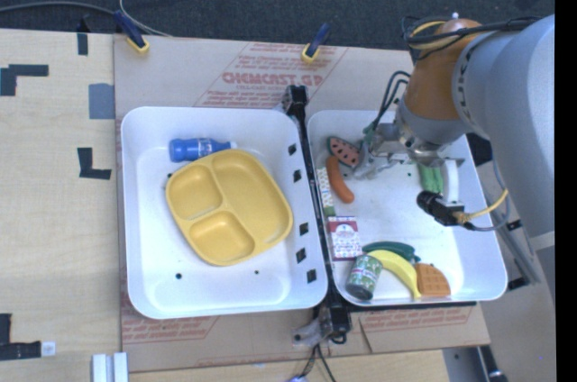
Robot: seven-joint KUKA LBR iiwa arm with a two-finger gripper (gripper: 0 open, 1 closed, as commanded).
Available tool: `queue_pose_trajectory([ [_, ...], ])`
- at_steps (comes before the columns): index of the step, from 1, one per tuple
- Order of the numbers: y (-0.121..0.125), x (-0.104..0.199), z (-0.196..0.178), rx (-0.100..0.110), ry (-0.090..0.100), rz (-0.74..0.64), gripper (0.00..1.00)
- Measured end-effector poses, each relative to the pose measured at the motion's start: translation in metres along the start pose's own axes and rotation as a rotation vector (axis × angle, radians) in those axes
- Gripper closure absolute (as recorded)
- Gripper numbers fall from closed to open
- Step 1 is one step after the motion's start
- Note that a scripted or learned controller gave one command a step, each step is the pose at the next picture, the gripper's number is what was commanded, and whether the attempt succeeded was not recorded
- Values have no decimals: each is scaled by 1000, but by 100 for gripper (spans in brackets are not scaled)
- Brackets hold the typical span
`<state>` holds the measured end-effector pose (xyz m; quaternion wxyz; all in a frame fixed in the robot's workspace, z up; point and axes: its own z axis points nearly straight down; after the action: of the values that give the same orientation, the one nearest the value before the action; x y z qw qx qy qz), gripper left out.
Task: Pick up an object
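Note:
My gripper hangs low over the back left part of the right bin. It sits just right of a brown and red object and above an orange sausage. Nothing can be seen held in it. Further forward in the same bin lie a small red and white box, a green can, a banana, a dark green piece and an orange waffle-like piece. A green and white item lies partly under the wrist.
The left bin holds a yellow divided plate and a blue bottle at its back wall. The divider between the bins runs close to the sausage. The grey arm covers the right bin's back right corner.

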<state>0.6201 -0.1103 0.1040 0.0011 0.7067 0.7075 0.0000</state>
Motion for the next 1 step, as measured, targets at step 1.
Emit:
queue_pose_trajectory([
  [1, 0, 0, 0, 0, 0, 0, 0],
])
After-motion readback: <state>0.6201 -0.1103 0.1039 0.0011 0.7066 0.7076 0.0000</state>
